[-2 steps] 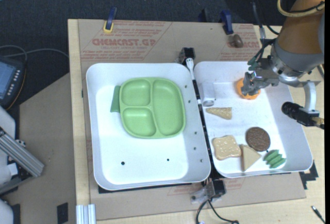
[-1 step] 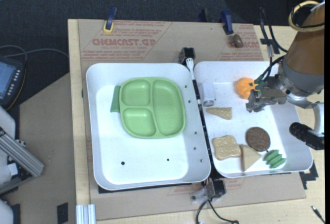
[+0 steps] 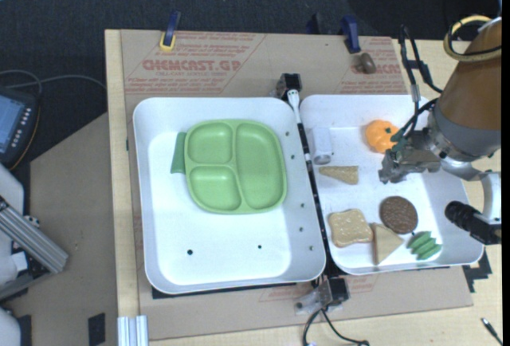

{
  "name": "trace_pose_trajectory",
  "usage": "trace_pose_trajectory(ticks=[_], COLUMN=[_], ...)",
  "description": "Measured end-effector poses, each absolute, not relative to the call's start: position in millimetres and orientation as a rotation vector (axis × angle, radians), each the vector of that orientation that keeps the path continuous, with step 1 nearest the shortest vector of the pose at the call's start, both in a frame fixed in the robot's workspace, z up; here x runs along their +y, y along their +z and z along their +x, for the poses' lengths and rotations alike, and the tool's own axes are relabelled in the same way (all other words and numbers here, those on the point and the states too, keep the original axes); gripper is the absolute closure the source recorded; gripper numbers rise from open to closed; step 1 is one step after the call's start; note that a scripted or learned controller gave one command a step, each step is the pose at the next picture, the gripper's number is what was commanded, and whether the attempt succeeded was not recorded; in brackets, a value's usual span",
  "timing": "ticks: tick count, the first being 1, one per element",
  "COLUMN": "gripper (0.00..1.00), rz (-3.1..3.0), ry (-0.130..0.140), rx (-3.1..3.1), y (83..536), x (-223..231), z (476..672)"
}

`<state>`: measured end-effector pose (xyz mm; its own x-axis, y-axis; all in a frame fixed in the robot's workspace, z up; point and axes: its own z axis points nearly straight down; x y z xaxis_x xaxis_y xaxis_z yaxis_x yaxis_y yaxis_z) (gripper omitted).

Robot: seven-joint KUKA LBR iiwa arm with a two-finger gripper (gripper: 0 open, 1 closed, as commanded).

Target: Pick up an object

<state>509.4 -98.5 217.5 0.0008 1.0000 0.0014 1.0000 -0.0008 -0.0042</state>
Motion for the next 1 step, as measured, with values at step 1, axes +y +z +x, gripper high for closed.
trace_pose_trajectory(ticks=[1], gripper=[1.0], rz=[-2.222], ry=[-0.003], rx=[-2.225], y=[235.1], x=[-92.3], z=[508.7])
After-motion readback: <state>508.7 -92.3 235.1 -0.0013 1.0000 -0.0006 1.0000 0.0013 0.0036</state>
